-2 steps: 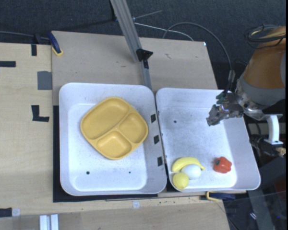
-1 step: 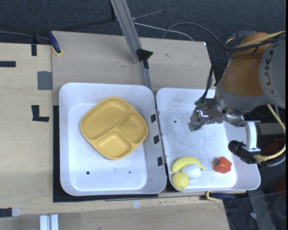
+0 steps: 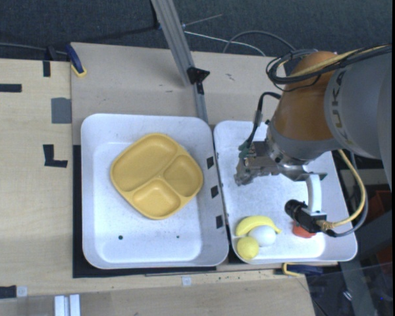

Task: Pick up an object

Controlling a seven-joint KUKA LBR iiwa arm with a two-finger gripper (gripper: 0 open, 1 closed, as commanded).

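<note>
While the arm (image 3: 329, 104) reaches over the right bin (image 3: 232, 137), the tool (image 3: 245, 171) hangs above bare bin floor; its state cannot be determined. Below and right of the tool lie a banana (image 3: 253, 224), a white ball (image 3: 266, 236) and a lemon (image 3: 247, 247). A yellow divided plate (image 3: 157, 174) lies left of the tool, in the left bin (image 3: 92, 176).

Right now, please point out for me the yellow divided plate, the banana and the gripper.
yellow divided plate (image 3: 157, 176), camera view, on the ridge where its three compartments meet.
banana (image 3: 253, 224), camera view, on the middle of its curved body.
gripper (image 3: 245, 174), camera view, at its lower tip above the right bin.
</note>
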